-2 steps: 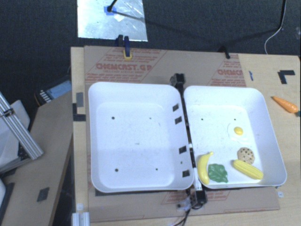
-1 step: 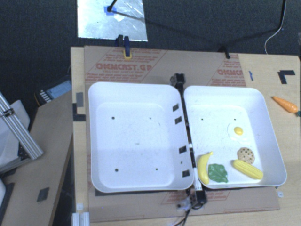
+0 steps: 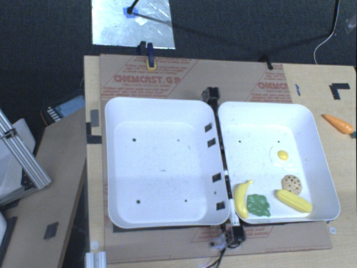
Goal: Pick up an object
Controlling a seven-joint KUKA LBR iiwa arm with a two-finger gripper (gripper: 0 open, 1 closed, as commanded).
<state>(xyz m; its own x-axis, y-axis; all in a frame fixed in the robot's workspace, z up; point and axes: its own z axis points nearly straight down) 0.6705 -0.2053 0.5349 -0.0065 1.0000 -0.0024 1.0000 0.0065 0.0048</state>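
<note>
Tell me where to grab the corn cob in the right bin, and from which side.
Grip the corn cob across its middle, coming straight down from above. It lies flat and slanted near the right bin's front corner, so closing across its narrow width looks safest. The cookie sits just behind it, and the bin wall is close, which argues against a sideways approach.

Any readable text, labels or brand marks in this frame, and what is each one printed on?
"CHEMCAST GP", red print on the brown sheet under the bins, behind the left bin.
The same red print, slanted, behind the right bin, too blurred to read with confidence.
Fainter red print on the sheet's front edge is illegible.
The toy food carries no readable text.
</note>
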